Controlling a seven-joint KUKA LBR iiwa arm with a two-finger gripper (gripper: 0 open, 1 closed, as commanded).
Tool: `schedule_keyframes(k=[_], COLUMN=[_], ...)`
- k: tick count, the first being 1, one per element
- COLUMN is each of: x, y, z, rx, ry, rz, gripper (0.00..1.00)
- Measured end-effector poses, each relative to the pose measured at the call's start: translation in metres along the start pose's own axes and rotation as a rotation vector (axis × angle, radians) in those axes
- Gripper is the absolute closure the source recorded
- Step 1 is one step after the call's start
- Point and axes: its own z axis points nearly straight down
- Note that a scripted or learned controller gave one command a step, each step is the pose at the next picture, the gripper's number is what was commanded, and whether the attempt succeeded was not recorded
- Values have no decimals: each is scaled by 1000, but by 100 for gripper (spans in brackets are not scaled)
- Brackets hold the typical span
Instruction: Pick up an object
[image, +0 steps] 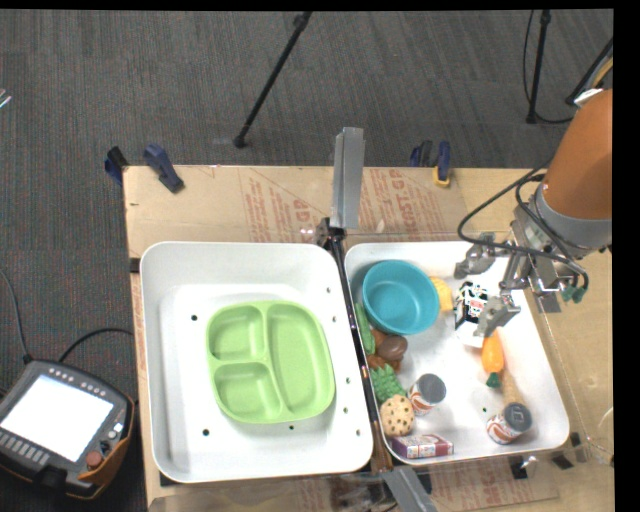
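Observation:
My gripper (483, 294) hangs over the back right part of the right bin (548, 375), its two fingers spread open. One fingertip (468, 266) is toward the bin's back wall and the other (494, 318) is nearer the front. A black-and-white cow-patterned toy (470, 301) lies below, in the gap between them; I cannot tell whether they touch it. An orange carrot-like toy (493, 357) lies just in front of the nearer finger. A blue bowl (400, 296) sits to the left, with a yellow object (443, 293) at its right rim.
The right bin also holds two small cans (430, 391) (511, 421), a speckled cookie (397, 414), green leafy toys (384, 380), a brown item (390, 349) and a small box (427, 447). A green divided plate (270, 361) lies in the left bin (170, 300).

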Motion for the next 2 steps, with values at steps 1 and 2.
schedule_keyframes(k=[1,2], x=[-15,53], y=[-26,-78], z=[168,167], rx=[-2,0], ry=[6,-1], rz=[102,-18], gripper=[0,0])
